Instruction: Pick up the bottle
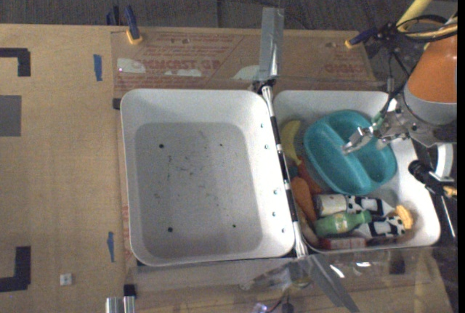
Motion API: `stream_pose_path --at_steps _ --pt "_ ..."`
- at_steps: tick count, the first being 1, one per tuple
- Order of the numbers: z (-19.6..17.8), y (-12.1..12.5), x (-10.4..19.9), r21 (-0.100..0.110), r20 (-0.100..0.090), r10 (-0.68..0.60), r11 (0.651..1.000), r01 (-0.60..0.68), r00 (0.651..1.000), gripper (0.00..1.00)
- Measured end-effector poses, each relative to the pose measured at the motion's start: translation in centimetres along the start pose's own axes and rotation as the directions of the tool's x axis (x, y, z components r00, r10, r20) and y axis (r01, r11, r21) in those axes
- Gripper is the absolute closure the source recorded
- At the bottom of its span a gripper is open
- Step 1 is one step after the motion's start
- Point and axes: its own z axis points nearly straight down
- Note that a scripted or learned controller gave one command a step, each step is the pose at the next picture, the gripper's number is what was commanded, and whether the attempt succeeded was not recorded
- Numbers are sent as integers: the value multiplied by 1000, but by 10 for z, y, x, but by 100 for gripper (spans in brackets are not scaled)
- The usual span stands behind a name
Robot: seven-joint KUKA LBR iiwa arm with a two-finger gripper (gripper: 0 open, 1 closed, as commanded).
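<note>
1. Bottle [346, 222]: small, green, lying on its side near the front of the right bin [429, 232], neck pointing toward the arm side. Wedged among clutter: a black-and-white cow-patterned thing [361, 203] touching it on the far side, a carrot [304, 199] just beside its base, something reddish under the front edge.
2. Handling guess: probably light plastic, stiff enough to take a squeeze, smooth and rounded, so likely to roll or squirt out of a sloppy pinch. Doesn't look fragile.
3. Best hold, going by the layout: across the body, mid-length, jaws straddling the narrow width. Neck end looks too thin and tapered to trust. Tight quarters, so likely to bump the cow thing on the way down.
4. Claw [361, 139]: hovering over the teal bowl [349, 163], well apart from the bottle, toward the back of the bin. Looks parted a little, nothing between the tips. Needs to come toward the front of the bin before any descent.
5. Left bin [138, 181]: a few dark specks on the floor.
6. Writing: red printed lettering on the cardboard [182, 61] behind the bins, upside down and too blurry to read. Bottle label not legible either. No brand to report.
</note>
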Motion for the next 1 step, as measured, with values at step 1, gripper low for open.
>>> stream_pose_path --at_steps 1 --pt "7 14 -9 34 -13 9 999 -8 1000 0"
